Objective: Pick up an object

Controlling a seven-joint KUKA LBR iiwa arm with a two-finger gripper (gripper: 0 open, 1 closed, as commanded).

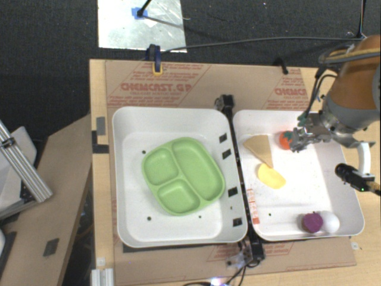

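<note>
My gripper point(296, 140) reaches down into the far part of the right bin point(297, 228), right beside a small orange-red object point(286, 139) that touches or sits at its tip. A tan wedge point(260, 148) lies to the left of it, with a yellow piece point(271, 176) just in front. Near the bin's front right corner rest a purple object point(312, 222) and a white one point(329, 223), side by side.
The left bin point(128, 159) holds a green divided plate point(182, 175) with three compartments. A black divider with clips point(232, 159) runs between the bins. Cardboard point(196, 82) lies under both bins.
</note>
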